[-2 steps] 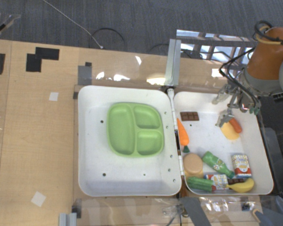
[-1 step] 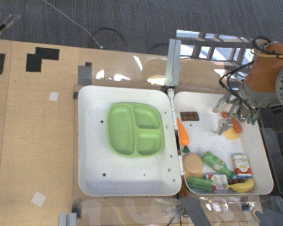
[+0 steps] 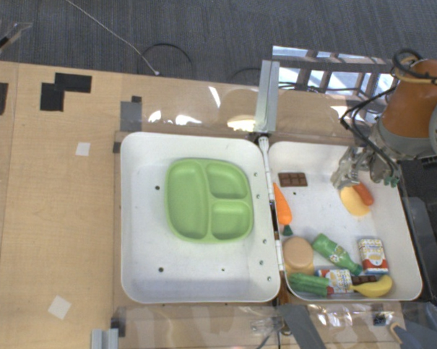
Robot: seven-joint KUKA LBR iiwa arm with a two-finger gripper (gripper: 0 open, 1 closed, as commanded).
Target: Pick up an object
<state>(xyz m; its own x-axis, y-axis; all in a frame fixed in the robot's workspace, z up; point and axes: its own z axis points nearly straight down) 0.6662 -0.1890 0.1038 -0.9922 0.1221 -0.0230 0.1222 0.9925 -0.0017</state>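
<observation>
My gripper (image 3: pixel 364 174) hangs over the far right part of the right bin (image 3: pixel 409 269), under the arm's orange band. Just in front of it and a little lower lies a yellow fruit-like toy with an orange-red patch (image 3: pixel 356 199); the gripper's tip overlaps its upper edge in the view. Whether it touches the toy I cannot tell. Elsewhere in this bin are a brown chocolate bar (image 3: pixel 292 180), an orange carrot (image 3: pixel 282 203) against the left wall, a tan bun (image 3: pixel 298 254), a green bottle (image 3: pixel 335 252), a small can (image 3: pixel 372 254), a banana (image 3: pixel 373 287) and a green cucumber (image 3: pixel 308 283).
The left bin (image 3: pixel 138 275) holds a green divided plate (image 3: pixel 208 200). A metal post (image 3: pixel 268 96) stands behind the wall between the bins. Black cables (image 3: pixel 362 111) loop beside the wrist. Wooden bench top spreads out to the left.
</observation>
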